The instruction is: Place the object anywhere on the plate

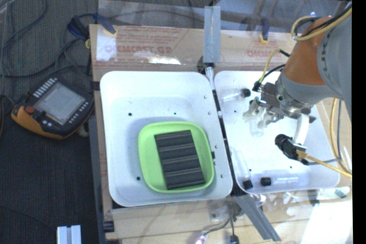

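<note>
Under the gripper (260, 117): bare floor of the right bin (320, 177), with small clear items just beside it, too faint to name. Whether it held anything could not be told.

Across the divider, well off to the gripper's left in view and a little nearer the camera: the green plate (147, 151) in the left bin (114, 123). The dark ribbed object (180, 160) already lay on it, long axis running roughly toward and away from the camera. Judged: placement looked done, the arm standing apart.
</note>
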Controlling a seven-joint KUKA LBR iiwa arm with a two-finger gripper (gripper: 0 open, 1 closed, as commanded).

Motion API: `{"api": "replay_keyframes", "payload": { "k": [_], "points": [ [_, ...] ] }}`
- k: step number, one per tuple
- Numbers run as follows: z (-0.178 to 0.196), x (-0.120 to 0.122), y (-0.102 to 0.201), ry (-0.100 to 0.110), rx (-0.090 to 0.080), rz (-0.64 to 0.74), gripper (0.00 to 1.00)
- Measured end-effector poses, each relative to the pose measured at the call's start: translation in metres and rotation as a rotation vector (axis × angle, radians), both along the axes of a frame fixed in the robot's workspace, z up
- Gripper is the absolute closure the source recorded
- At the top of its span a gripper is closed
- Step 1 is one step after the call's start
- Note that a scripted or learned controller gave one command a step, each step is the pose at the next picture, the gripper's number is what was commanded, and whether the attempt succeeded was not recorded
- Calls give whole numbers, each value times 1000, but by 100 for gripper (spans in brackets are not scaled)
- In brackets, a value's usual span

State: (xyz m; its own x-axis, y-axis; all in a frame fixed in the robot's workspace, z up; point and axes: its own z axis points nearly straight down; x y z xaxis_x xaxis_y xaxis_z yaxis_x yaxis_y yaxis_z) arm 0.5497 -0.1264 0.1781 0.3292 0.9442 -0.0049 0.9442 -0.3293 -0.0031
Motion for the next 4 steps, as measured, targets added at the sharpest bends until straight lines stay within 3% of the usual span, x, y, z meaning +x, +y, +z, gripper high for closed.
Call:
{"api": "replay_keyframes", "payload": {
  "k": [1, 2, 4],
  "points": [
    [0, 0, 0, 0, 0, 0, 0],
    [57, -1, 27, -1, 1, 3, 0],
    [73, 6, 58, -2, 2, 38, 0]
  ]
}}
